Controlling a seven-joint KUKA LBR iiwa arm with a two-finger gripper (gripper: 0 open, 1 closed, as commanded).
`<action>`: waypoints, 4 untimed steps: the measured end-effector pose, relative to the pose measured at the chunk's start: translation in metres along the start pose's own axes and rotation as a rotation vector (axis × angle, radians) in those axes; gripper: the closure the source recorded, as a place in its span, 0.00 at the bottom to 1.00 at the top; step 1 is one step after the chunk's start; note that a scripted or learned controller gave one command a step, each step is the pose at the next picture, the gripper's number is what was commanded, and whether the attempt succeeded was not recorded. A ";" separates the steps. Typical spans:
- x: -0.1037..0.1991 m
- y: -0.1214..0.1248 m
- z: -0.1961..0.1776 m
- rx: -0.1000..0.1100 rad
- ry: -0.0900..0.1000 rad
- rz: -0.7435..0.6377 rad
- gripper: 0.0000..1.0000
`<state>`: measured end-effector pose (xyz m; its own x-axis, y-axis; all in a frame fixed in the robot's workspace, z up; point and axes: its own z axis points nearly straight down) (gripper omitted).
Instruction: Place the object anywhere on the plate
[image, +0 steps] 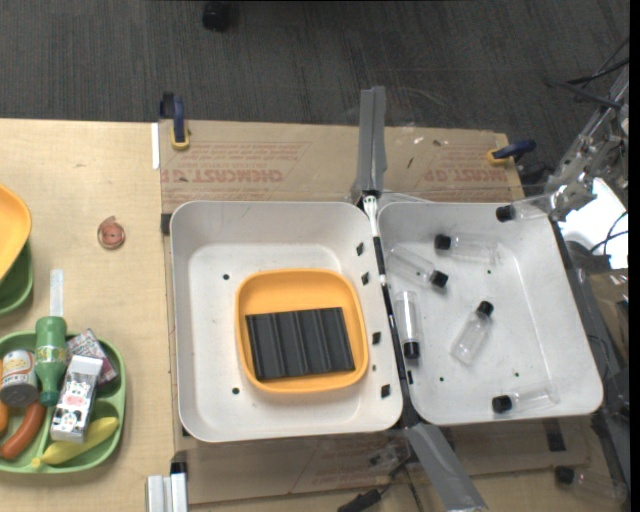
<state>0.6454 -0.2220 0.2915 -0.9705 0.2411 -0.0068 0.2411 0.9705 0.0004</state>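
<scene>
— While the orange plate (300, 333) sits centred in the left bin (200, 300), what lies to its right?
— Six clear black-capped vials (472, 333), scattered across the right bin (560, 300).
— And the tool?
— Cannot tell.

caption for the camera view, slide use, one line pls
Orange plate holding a dark ribbed block in the left bin; clear black-capped vials scattered in the right bin.

Pale metallic arm hardware (590, 165) at right edge, thin dark cables trailing; detail too blurred to tell.
</scene>
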 end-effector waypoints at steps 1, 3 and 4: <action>-0.002 0.001 0.068 -0.001 0.003 -0.074 1.00; -0.015 0.004 -0.050 -0.002 -0.001 -0.589 1.00; -0.015 0.004 -0.132 -0.003 -0.001 -0.841 1.00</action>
<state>0.6601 -0.2217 0.4237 -0.8269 -0.5623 -0.0066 -0.5623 0.8269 -0.0027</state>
